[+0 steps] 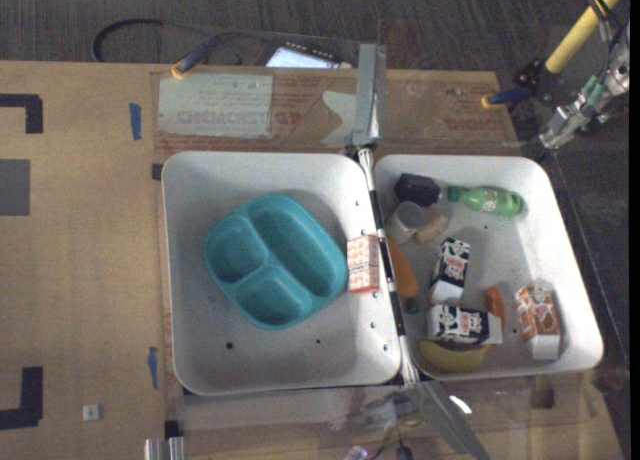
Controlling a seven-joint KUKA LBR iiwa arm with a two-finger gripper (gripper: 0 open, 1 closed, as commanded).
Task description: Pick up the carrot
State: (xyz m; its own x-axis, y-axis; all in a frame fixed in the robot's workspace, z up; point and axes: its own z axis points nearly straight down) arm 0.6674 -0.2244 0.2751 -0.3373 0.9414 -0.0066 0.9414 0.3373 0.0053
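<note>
Desk: tan, black corner marks and blue tape strips at far left; bare to the left of the bins.
Left bin: white, shallow; open floor along near and left sides.
Teal tray: three compartments, tilted, mid-bin.
Small carton: orange and white, upright against left bin's right wall, touching teal tray's right edge.
Divider: the two bin rims meeting, running front to back.
Carrot: orange, slim, lying lengthwise in right bin just beside the divider wall; little room on its left side.
Cup: pale, at carrot's far end, near touching.
Black cap and green bottle: lying across right bin's far side.
Cow-print cartons: one just right of carrot, a second nearer the front, close to carrot's near end.
Banana: at front wall.
Orange cartons: right side of right bin; open floor beyond, toward far right corner.
Pincer: outside right bin's far right corner, well apart from carrot; opening cannot be told; nothing seen in it.
</note>
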